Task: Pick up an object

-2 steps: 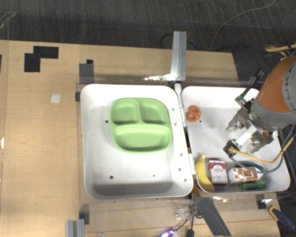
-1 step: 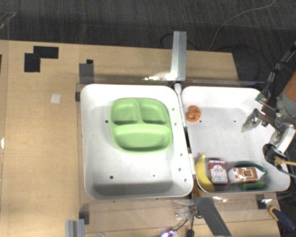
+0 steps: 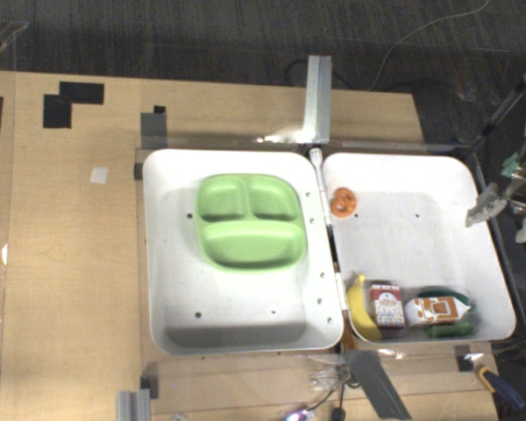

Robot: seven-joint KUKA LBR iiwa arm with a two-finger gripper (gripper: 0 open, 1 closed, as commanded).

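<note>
My end effector (image 3: pixel 489 207) hangs at the far right edge of the right bin (image 3: pixel 421 235), just over its right rim, a pale metal tip against the dark floor beyond, and I cannot tell from here how it is set; nothing is visibly caught in it. It is well apart from everything I might pick. In the right bin, a small orange round object (image 3: pixel 343 202) sits against the left wall near the upper corner, alone. Along the near wall a cluster lies in a row: a yellow banana (image 3: pixel 360 308) curving at the left corner, a small red and white carton (image 3: pixel 385 306) just beside it, then an orange and white carton (image 3: pixel 437 309) lying on its side, with a green object (image 3: pixel 450 328) close under the carton's near edge, and something dark green showing behind that carton. The banana and the red carton look to be touching; the two cartons are close, with a narrow gap between them. The middle of the bin around them is bare white. In the left bin (image 3: pixel 171 261) a green divided plate (image 3: pixel 250 220) lies flat, with two small compartments on the far side and one long one on the near side, set towards the upper middle of the bin. Both bins rest side by side on the wooden table (image 3: pixel 61 235), their inner walls meeting under an upright metal post (image 3: pixel 319 95).
</note>
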